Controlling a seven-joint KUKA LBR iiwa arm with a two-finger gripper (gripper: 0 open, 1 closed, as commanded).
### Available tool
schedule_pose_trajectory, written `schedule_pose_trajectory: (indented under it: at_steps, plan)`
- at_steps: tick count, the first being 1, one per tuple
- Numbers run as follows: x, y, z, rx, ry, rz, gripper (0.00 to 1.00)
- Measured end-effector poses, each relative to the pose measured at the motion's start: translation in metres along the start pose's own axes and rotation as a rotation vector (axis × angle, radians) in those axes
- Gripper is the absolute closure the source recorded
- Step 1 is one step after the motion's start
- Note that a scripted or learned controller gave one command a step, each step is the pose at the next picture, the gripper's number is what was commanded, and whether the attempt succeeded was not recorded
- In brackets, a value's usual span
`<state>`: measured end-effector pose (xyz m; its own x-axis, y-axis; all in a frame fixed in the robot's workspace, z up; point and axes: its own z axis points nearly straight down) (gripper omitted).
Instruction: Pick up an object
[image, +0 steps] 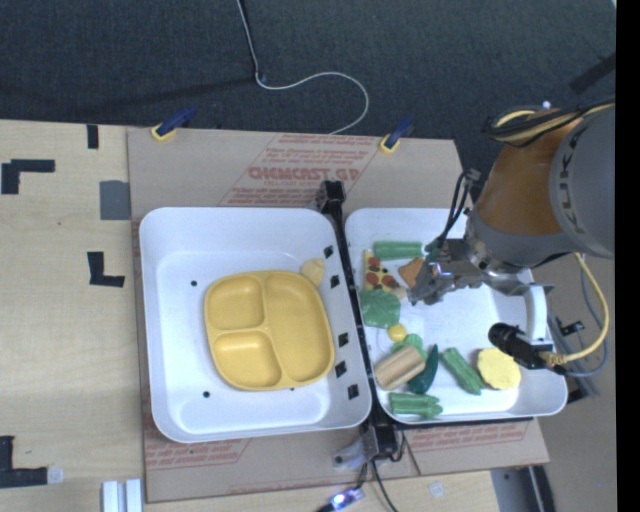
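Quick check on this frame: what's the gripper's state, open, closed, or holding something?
Two-finger gripper: low over the right white bin, beside the small orange-brown wedge-shaped piece; open or closed cannot be told, and nothing is visibly held.

Bench (60, 330) under cardboard sheet (290, 165), two bins (165, 240)

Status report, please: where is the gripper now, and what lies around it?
Gripper low over the right bin, near its left side. Orange piece just beside it; grasp not confirmed. Green pieces and yellow piece crowd nearby.
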<state>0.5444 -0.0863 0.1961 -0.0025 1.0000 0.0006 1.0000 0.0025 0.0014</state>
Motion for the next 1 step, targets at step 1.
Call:
schedule_pose_trajectory:
  at_steps: [1]
  plan:
    - [0.0009,0.0004,-0.0294,0.001,0.000,0.000,1.00]
